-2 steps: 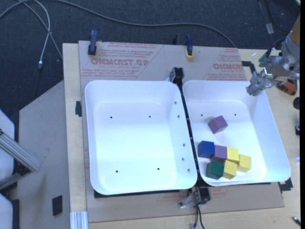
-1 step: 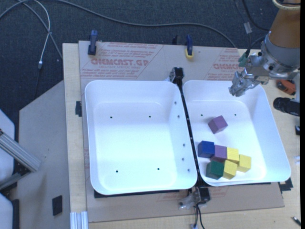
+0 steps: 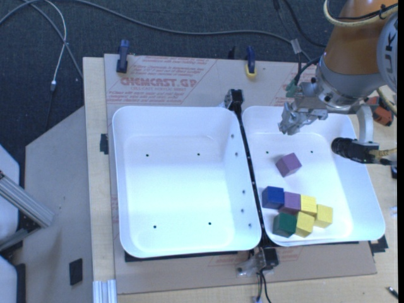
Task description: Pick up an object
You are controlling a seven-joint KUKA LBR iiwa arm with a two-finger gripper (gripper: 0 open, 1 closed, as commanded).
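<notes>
The grey two-finger gripper point(image 3: 291, 124) hangs over the far part of the right-hand shallow white plastic bin point(image 3: 366, 188), carried by the arm's grey wrist with its orange band, which enters from the right. Whether the tool is parted or closed I cannot tell from this slanted view; nothing shows between its tips, so it appears to carry nothing. Just below the tool, toward the camera, lies a lone purple block point(image 3: 289, 164), tilted relative to the bin walls and standing apart from everything else. Further on in the same direction, well past that block, a cluster sits against the near wall: a blue cube point(image 3: 273, 197), a second purple cube point(image 3: 291, 201) touching it, three yellow cubes point(image 3: 313, 214) packed to the right, and a dark green cube point(image 3: 285, 224) at the near edge. The lone block seems the sensible target, since free space around it leaves room on both sides, whereas the packed cubes touch each other and give little gap to slip into. The tool's high position suggests an approach not yet committed; a descent would need lining up with the block's turned faces. To the tool's left, beyond the black divider strip point(image 3: 247, 169), lies the left-hand white bin point(image 3: 126, 188).
</notes>
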